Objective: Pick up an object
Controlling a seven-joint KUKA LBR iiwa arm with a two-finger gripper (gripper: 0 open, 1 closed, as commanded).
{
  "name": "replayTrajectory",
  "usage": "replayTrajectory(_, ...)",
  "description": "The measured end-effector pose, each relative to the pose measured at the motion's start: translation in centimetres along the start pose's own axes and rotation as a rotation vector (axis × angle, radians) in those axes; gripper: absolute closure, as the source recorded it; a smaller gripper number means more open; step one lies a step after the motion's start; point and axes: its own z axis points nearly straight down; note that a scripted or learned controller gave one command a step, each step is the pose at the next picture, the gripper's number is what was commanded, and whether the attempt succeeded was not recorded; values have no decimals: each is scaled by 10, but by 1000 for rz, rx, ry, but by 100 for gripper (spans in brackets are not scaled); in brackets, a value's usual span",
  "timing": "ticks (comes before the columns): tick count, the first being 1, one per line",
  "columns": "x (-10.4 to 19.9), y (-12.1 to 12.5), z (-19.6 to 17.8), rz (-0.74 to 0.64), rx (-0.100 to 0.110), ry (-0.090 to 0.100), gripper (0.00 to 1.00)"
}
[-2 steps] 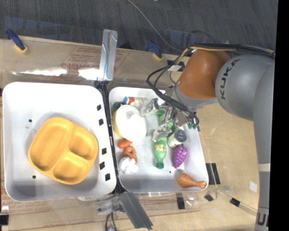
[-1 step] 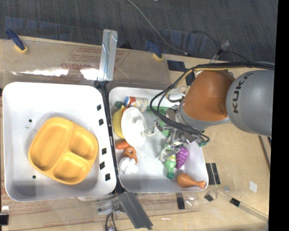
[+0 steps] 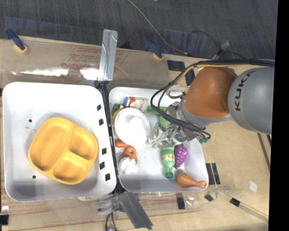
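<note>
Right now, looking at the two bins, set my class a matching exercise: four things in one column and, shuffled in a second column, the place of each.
Things:
1. yellow tray
2. white bowl
3. chicken leg
4. grapes

Places:
A. right bin, near corner, at the right wall
B. left bin, alone
C. right bin, just right of the green bottle
D. right bin, by the divider, toward the far end

Pairs: 1-B, 2-D, 3-A, 4-C
</note>
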Motion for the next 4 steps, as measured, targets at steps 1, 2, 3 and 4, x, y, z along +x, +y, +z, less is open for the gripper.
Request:
replayTrajectory(1, 3, -2, 1, 1, 1, 6, 0)
replayTrajectory(2, 50, -10, 17, 20, -13, 18, 0)
replayTrajectory(3, 82, 11, 16, 143, -11, 18, 0)
replayTrajectory(4, 79, 11, 6, 135, -9, 15, 100)
